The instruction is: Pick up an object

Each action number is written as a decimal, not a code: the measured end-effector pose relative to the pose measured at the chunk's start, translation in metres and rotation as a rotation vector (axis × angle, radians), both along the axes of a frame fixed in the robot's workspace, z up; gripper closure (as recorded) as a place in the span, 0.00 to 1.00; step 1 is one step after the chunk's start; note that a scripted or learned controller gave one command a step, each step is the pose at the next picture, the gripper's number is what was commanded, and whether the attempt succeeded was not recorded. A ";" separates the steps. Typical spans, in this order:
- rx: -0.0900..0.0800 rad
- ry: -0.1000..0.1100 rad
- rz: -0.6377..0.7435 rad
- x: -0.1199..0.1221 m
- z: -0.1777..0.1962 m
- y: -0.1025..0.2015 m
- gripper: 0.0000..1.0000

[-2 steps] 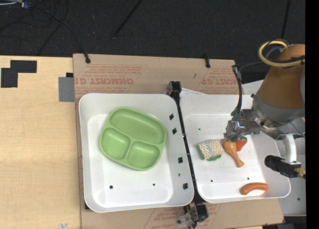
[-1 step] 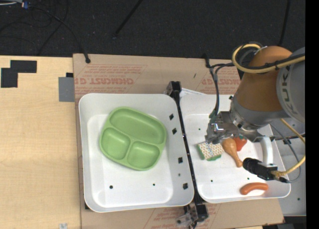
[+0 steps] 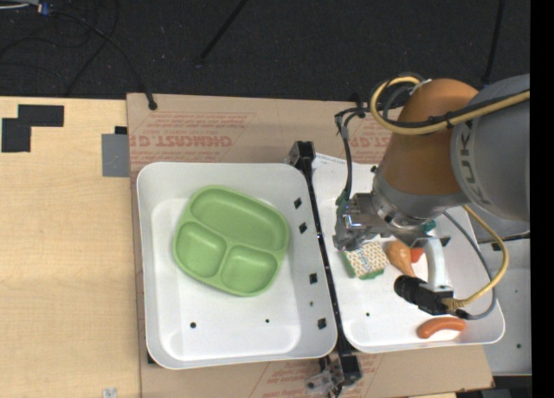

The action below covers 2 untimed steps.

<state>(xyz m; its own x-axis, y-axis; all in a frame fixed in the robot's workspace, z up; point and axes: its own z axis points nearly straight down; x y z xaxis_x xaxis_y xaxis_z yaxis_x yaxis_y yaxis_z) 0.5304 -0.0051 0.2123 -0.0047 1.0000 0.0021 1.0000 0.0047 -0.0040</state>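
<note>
Pincer (image 3: 353, 234) sits low in the right bin (image 3: 381, 336), by a dotted sponge (image 3: 367, 260); can't tell its grip

A green three-compartment plate (image 3: 230, 240) lies in the left white bin (image 3: 164, 336). Under both bins sits printed brown cardboard (image 3: 216, 128), on a pale wooden bench (image 3: 61, 258). Black cables (image 3: 112, 33) trail across the dark floor behind.

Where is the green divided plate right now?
The green divided plate lies in the left bin, toward its upper middle, across the central divider from the right bin, where the arm and small objects are.
</note>
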 end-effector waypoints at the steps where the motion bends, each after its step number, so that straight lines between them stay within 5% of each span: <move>1: 0.000 -0.001 0.001 0.000 0.013 0.056 1.00; 2: -0.002 0.002 0.000 -0.005 0.003 0.107 1.00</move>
